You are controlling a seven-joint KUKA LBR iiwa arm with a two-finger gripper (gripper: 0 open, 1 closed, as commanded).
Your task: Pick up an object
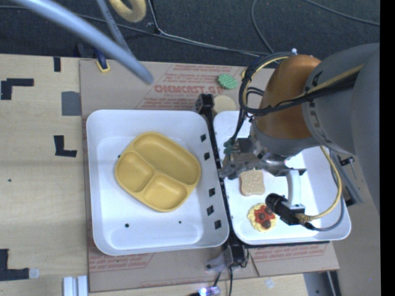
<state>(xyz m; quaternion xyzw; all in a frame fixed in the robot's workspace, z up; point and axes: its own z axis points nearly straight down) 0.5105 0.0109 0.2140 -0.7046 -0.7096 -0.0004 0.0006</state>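
Observation:
My gripper [239, 160] hangs low over the left side of the right bin [333, 227], under the orange band of the arm. A tan toast-like piece [252, 183] lies just to the right of and below it, close to the gripper but with nothing showing it held. Nearer the front of that bin lies a small round yellow pizza-like piece with red topping [261, 217]. The arm hides the back of the right bin.
The left bin [102, 184] holds a yellow three-compartment plate [158, 171], lying flat and turned at an angle. A small green dotted piece [227, 81] lies on the cardboard behind the bins. The black divider clips [213, 165] run between the bins.

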